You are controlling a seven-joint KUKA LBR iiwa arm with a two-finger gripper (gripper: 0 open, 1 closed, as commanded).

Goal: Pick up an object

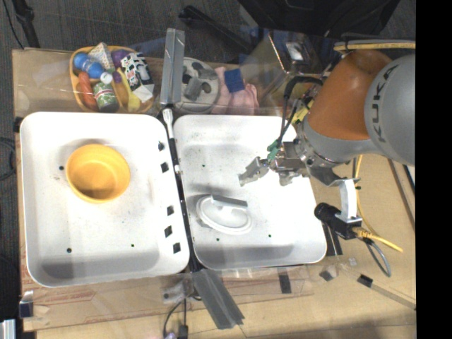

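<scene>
The robot's gripper [248, 173] hangs over the right bin [296, 242]. I cannot tell how its jaws stand. A white cup [224, 214] lies on its side just below it, in the same bin. A yellow bowl [99, 171] sits in the left bin [42, 246], well apart.

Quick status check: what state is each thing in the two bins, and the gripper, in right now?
Yellow bowl: upright, in the left bin.
White cup: on its side, in the right bin.
Gripper: over the right bin, above the cup, nothing seen between its fingers.
</scene>
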